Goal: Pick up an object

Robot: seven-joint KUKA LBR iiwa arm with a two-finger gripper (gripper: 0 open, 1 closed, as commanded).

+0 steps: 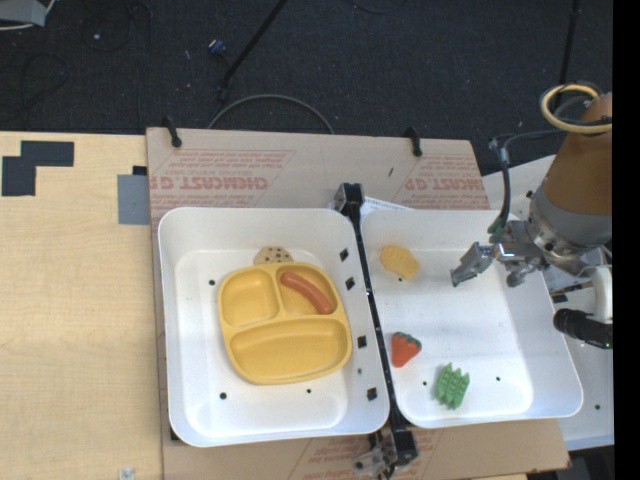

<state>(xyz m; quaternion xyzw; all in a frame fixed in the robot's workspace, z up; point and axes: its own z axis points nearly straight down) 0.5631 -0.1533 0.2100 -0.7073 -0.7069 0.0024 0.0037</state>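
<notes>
Green toy (451,385): a leafy green piece lying low in the right bin, nearest the front edge, just right of the strawberry.
Strawberry (404,349): a red toy with a green top, resting on the right bin's floor close to the divider between the bins.
Yellow piece (400,261): a small yellow food toy in the upper left part of the right bin, well apart from the other two.
Right bin (545,393): white and shallow, carrying the three loose toys.
Gripper (490,265): over the upper right part of the right bin, its two grey fingers spread apart with nothing between them; the nearer finger (468,267) points towards the yellow piece but stays clear of it.
Arm (583,173): orange and grey, entering from the right above the bin's far corner.
Left bin (185,368): white, beside the right one, carrying a plate.
Plate (285,350): yellow, split into three sections, set slightly askew.
Sausage (308,290): red-brown, lying in the plate's upper right section.
Cookie (272,256): tan and round, tucked behind the plate's top edge, partly hidden.
</notes>
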